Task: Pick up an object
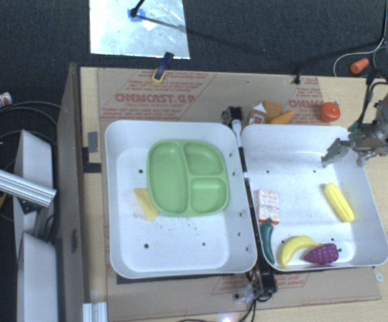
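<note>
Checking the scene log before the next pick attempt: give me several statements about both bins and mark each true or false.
1. The green divided plastic plate lies in the left white bin. True.
2. The yellow toy corn cob lies on that plate. False: it lies in the right white bin.
3. The purple toy grape bunch touches the yellow toy banana. True.
4. The tool holds the corn cob. False: the cob lies apart, below it in the view.

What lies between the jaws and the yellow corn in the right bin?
Nothing: in the camera view, only bare white floor of the right bin lies between the gripper and the yellow corn.
</note>
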You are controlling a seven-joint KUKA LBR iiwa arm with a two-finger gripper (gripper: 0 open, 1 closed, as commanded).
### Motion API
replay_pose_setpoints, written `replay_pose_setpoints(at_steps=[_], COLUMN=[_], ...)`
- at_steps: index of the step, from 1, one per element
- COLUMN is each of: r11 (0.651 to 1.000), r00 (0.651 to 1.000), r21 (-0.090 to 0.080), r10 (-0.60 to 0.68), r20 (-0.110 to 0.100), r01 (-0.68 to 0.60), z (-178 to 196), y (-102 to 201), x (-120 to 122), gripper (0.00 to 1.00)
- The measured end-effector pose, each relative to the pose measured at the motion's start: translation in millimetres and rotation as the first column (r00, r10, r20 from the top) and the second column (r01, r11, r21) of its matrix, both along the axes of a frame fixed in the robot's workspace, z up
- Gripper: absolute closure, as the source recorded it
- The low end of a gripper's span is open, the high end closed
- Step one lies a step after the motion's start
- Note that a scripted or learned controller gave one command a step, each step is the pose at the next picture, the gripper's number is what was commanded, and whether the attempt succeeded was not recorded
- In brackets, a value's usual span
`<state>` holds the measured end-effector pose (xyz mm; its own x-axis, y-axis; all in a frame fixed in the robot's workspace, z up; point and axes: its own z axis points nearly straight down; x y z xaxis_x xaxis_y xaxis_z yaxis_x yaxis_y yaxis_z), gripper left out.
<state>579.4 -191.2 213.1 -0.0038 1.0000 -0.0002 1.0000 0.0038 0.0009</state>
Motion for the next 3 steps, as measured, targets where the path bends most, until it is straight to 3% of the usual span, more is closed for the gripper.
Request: replay_pose_setpoints(at_steps=[2,3], r11=[1.0,1.0], r00=[1.0,1.0], r21=[0.0,0.0], r10=[-0.003,-0.003], r20=[-0.001,-0.001], r01=[0.003,0.003], z=[-57.3,-65.1], y=[-15.0,-15.1], x=[-17.3,-29.9], gripper=[0.0,0.0])
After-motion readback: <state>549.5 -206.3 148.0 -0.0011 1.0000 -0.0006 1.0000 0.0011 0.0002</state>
